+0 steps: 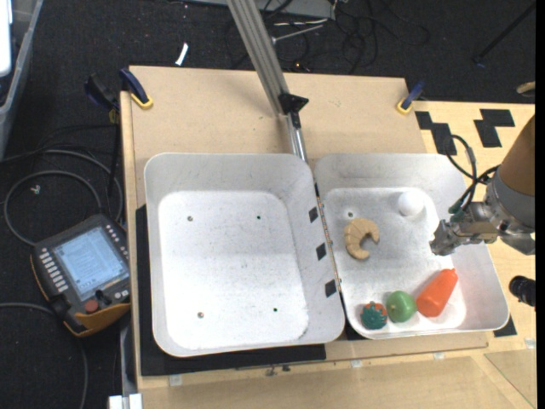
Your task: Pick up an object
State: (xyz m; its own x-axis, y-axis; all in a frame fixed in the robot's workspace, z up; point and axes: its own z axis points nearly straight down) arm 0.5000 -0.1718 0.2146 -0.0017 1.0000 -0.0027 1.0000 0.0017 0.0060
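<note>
I have the pincer (443, 241) low over the right bin (375, 173), just above the orange carrot (437, 293) at its near-right corner, presumably lining up a grab, though I cannot tell its opening.

Reaches in from the right edge of the camera view, low over the bench. Orange band (523, 153) uppermost and furthest right, up and to the right of the claw. Grey wrist (509, 204) directly below that band, angled down and leftward, just to the claw's right. Black cable (467, 162) arcs up and over from the wrist, above the claw. Gripper (443, 240) at the leftmost end of the arm, a grey metal head pointing left and slightly down. Tips dark, bunched and blurred; gap between them cannot be made out. Nothing visible clamped there. Remainder of arm cut off beyond the frame to the claw's right.
</note>
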